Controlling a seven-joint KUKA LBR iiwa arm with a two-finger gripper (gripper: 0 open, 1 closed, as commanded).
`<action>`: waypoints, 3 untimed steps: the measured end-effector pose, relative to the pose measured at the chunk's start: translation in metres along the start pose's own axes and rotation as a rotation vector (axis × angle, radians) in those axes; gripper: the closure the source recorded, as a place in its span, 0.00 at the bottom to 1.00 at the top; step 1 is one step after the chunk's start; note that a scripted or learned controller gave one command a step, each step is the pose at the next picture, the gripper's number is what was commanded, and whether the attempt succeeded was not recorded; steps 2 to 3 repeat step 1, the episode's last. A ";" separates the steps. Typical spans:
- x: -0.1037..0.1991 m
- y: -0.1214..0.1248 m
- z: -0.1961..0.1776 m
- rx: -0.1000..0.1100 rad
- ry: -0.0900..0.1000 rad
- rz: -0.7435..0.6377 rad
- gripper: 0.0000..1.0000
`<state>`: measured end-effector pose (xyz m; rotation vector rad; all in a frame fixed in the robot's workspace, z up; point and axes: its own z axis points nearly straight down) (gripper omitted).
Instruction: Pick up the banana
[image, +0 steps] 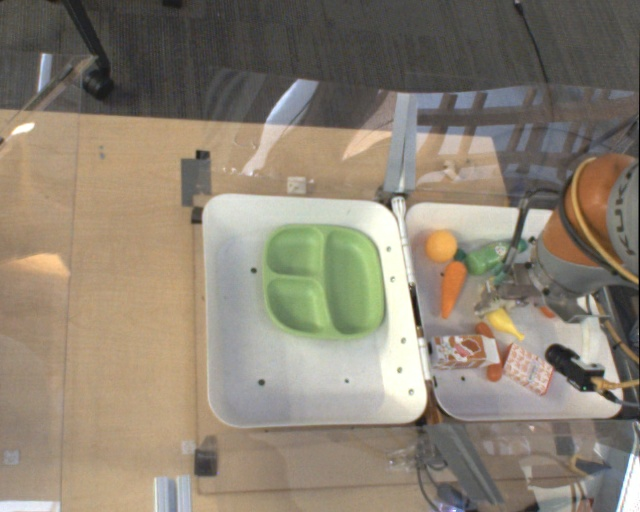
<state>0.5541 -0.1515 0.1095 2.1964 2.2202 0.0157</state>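
— Camera view is showing the tool (507, 292) hanging low in the right bin (560, 405); whether it is wide or narrow, one cannot tell.

— Where is the banana (505, 323) lying?

— Just below the tool, mid-bin, crowded by the carrot (452, 288), two snack packets (465, 351) and a green item (485, 259). The left bin (240, 390) is carrying a green divided plate (325, 281), with bare floor running along its edges.

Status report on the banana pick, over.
Gripper low in the right bin, right above the banana; grip unclear. Banana lies in the bin. Crowded: carrot, green toy, two small cartons close by.
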 end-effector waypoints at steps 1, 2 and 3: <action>0.018 0.053 -0.103 0.013 0.005 -0.043 1.00; 0.018 0.053 -0.103 0.013 0.005 -0.043 1.00; 0.018 0.053 -0.103 0.013 0.005 -0.043 1.00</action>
